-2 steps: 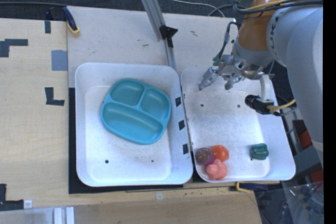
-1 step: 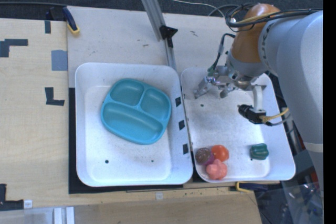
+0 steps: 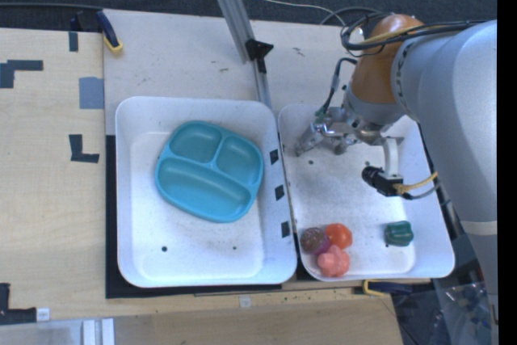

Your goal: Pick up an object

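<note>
Blue divided plate [image 3: 210, 171] in a white bin [image 3: 129, 174]; orange ball [image 3: 339, 236], pink piece [image 3: 332, 261], dark-green block [image 3: 398, 233].

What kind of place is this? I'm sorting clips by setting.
Probably a robotics lab bench, not a kitchen: a grey arm reaches over two white bins, toy-like food pieces lie in one and a blue divided plate in the other.

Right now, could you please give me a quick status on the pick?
Pincer low over right bin's far end, nothing between its fingers. Orange ball, pink piece, green piece at near edge, untouched. Path clear.
</note>
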Available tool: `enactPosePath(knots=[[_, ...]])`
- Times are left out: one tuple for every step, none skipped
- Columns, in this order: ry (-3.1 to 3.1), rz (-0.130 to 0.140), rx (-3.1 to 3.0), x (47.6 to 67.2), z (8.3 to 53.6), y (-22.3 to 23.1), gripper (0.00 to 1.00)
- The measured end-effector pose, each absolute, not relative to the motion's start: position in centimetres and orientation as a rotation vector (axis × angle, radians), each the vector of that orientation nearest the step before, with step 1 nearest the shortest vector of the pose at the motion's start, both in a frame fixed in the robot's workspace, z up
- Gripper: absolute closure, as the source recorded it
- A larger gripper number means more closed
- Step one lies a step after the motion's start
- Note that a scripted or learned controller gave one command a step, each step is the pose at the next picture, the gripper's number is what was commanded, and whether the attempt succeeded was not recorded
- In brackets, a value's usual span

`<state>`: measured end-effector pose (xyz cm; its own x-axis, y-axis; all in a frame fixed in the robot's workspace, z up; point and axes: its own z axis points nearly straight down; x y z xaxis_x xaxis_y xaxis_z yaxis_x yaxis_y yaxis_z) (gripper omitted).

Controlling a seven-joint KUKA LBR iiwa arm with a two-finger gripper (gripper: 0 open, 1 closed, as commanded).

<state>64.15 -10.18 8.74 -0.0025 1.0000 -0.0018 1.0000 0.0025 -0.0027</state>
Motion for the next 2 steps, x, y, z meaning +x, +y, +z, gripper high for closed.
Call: enactPosePath(knots=[[-2.226, 0.003, -2.216, 64.2, 9.8, -10.1, 1.00], [-2.226, -0.005, -2.222, 63.9, 16.1, -9.9, 1.00]])
